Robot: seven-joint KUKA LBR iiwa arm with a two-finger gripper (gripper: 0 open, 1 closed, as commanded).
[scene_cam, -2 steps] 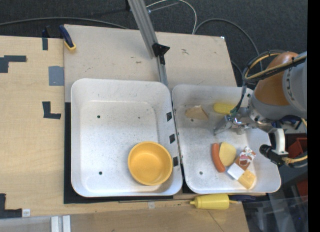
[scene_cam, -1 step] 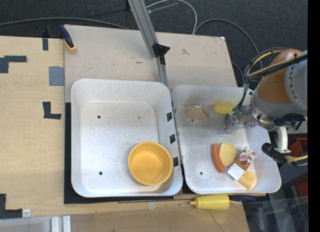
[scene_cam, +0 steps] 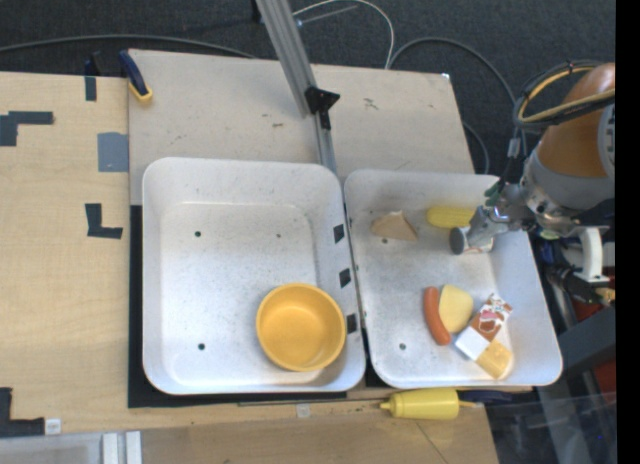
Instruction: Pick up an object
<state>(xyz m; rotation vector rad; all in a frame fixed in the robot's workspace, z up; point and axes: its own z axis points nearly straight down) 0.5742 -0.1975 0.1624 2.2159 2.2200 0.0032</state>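
Camera view | left bin (scene_cam: 170,252): yellow bowl (scene_cam: 300,326) at its near right corner | right bin (scene_cam: 400,352): tan wedge (scene_cam: 395,226), yellow banana-like piece (scene_cam: 451,216), red sausage (scene_cam: 436,317) touching pale yellow piece (scene_cam: 456,306), small carton (scene_cam: 489,318), orange-yellow block (scene_cam: 495,360) | gripper (scene_cam: 468,240) low beside yellow piece, finger state cannot be told | mustard bottle (scene_cam: 428,405) lies on bench before right bin

Robot lab — bench (scene_cam: 60,252), cables (scene_cam: 420,47), bins (scene_cam: 170,187)
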